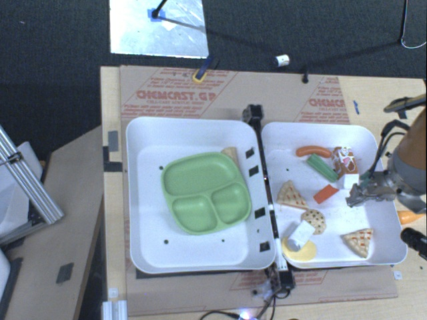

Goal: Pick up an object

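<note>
My gripper [358, 197] hangs low over the right side of the right bin [373, 139], coming in from the arm [408, 165] at the right edge. Just left of it lies a small red block [325, 194]. Above it sit a red-and-white toy [344, 159], a green stick [322, 168] and an orange sausage [313, 151]. A pizza slice [358, 241] lies below the gripper near the bin's front right corner. Nothing shows in the gripper's grasp.
The right bin also holds a second pizza slice [291, 195], a cookie [312, 220], a white block [301, 234] and a yellow disc [300, 251]. In the left bin [143, 179] lies a green divided plate [203, 192] with a tan piece [230, 154] behind it.
</note>
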Tool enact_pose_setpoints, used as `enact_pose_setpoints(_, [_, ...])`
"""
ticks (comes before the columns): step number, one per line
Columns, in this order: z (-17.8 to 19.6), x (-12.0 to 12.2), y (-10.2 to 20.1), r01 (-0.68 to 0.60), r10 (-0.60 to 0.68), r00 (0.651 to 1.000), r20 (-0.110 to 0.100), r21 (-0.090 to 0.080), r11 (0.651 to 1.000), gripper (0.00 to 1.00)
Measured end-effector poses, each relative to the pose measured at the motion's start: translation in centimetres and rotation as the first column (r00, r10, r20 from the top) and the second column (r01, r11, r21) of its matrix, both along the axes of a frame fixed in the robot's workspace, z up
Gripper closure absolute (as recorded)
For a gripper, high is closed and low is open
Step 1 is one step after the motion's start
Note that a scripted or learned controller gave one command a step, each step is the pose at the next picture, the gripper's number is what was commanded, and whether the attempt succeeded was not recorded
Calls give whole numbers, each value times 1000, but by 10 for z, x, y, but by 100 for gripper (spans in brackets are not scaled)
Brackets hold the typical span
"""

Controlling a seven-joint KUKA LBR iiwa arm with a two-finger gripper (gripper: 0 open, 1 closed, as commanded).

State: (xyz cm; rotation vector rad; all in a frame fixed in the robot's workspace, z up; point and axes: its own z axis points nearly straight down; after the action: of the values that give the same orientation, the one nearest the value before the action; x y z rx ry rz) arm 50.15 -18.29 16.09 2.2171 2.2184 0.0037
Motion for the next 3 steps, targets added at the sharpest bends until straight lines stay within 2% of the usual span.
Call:
enact_pose_setpoints(1, [47, 9, -4, -3, 3, 1000, 1, -1, 1000, 100])
enact_pose_setpoints(2, [65, 10, -4, -4, 4, 1000, -1, 0, 1000, 100])
enact_pose_setpoints(3, [75, 19, 46, -10, 10, 1000, -1, 2, 1000, 100])
